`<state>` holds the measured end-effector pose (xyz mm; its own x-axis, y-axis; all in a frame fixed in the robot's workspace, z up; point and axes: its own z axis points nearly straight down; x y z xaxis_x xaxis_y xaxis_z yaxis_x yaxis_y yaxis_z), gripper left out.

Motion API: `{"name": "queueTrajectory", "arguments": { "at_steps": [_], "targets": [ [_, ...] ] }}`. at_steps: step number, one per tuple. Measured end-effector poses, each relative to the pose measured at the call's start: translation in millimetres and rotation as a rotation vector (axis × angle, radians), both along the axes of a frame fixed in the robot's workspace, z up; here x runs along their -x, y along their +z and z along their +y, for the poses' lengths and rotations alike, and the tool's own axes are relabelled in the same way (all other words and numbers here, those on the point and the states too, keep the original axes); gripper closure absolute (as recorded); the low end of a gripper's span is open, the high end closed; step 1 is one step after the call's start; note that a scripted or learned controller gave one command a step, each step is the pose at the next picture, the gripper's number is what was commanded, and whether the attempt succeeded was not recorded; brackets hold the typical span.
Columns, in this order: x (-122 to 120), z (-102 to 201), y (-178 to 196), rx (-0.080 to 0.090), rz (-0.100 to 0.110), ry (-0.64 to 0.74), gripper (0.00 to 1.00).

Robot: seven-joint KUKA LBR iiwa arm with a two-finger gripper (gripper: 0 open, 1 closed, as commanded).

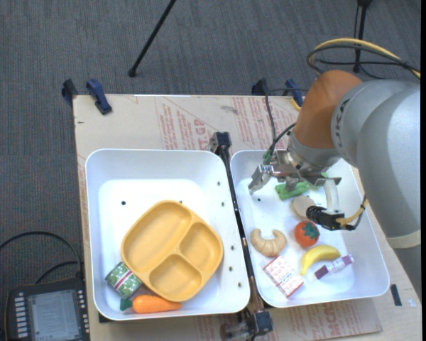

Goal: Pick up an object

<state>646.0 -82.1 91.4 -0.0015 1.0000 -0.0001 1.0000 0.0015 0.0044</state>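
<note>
Claw low in the right bin
Hung over a green toy, near croissant and tomato; opening impossible to tell.

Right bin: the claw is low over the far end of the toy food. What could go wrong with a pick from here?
1. The green item lies mostly under the claw, against a pale piece; it may grab both or neither.
2. The tomato, croissant and banana lie close together; a sweep could scatter them.
3. The claw works near the bin wall and might clip it.
</note>
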Motion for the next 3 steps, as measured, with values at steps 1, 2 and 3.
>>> {"name": "queueTrajectory", "arguments": {
  "at_steps": [1,2,3],
  "targets": [
    [74,-3,-4,-0.001,0.008,-0.003,0.00],
    [74,-3,6,-0.002,0.007,-0.006,1.00],
    [74,-3,6,-0.002,0.007,-0.006,0.00]
  ]
}}
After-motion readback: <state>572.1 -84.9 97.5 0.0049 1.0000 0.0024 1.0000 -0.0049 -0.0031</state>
